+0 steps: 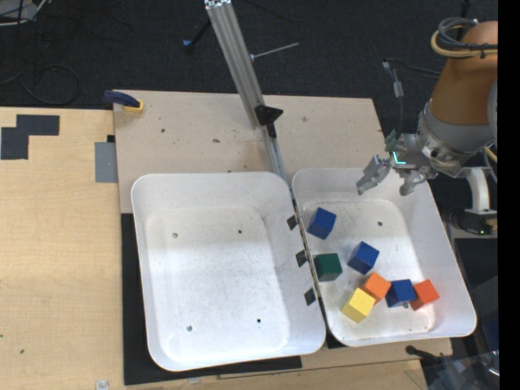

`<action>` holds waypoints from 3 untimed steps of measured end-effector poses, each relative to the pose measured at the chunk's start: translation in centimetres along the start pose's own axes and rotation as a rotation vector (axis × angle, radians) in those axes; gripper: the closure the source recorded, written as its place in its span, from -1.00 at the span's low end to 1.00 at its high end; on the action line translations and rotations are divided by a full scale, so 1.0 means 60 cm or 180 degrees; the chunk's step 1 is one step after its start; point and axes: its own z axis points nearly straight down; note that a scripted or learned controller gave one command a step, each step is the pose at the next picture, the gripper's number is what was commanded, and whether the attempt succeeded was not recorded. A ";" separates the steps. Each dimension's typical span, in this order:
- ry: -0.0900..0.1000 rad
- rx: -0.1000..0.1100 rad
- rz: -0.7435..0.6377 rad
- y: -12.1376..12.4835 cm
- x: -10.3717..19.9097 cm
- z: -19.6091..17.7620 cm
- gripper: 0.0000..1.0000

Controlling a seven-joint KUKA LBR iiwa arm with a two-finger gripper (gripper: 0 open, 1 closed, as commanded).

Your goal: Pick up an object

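Note:
My gripper (392, 180) hangs open over the far edge of the right bin (455, 299), with nothing between its fingers. Below it in that bin lie several small blocks: a blue one (322, 223) nearest the divider, a dark green one (328, 266), a second blue one (364, 257), an orange one (376, 286), a yellow one (358, 305), a third blue one (400, 292) and a red-orange one (424, 293). All blocks sit apart from the gripper, toward the near side of the bin.
The left bin (162, 210) sits beside the right one, separated by a rim with dark clips (301, 258). A slanted aluminium rail (240, 59) rises behind the bins. The arm's orange band (465, 80) stands at the right.

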 end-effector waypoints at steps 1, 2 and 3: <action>-0.0002 -0.0013 0.0000 0.001 0.000 -0.004 -1.00; -0.0002 0.0005 0.0007 0.004 -0.015 0.094 -1.00; 0.0000 0.0004 -0.0003 0.014 -0.005 0.196 -1.00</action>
